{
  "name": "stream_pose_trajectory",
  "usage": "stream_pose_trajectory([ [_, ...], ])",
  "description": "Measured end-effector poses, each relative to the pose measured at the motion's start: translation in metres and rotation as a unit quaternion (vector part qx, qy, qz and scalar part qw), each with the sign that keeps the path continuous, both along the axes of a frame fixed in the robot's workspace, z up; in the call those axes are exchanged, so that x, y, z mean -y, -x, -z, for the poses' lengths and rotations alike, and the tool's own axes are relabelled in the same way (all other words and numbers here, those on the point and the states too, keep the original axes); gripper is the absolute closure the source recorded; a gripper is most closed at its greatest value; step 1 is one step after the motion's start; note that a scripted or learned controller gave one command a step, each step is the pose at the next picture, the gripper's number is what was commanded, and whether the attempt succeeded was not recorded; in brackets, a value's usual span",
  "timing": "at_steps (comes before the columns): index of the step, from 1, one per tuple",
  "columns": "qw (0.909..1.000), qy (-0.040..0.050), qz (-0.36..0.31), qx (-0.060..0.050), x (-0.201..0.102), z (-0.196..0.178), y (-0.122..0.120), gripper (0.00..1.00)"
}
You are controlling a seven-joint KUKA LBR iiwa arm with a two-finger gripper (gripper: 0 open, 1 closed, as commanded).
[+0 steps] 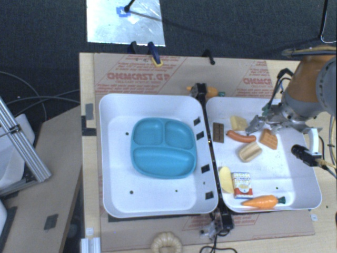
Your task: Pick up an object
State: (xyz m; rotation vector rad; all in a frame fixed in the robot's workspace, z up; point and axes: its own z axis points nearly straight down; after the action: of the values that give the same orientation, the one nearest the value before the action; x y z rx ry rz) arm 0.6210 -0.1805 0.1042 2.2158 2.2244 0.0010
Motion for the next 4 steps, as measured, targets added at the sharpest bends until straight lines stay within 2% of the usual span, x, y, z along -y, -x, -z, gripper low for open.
stream_pose_trajectory([
  [1,1.0000,0.0027,-0.001,0.005,0.001,0.012,-0.005,0.00],
  [2,0.9999,0.0052,-0.001,0.013,0.002,-0.001,-0.008,1.00],
  [3,1.0000,0.0001,0.000,0.002,0.005,-0.064,-0.007,1.00],
  [4,1.0000,0.0004,0.000,0.002,0.005,-0.118,-0.008,1.00],
])
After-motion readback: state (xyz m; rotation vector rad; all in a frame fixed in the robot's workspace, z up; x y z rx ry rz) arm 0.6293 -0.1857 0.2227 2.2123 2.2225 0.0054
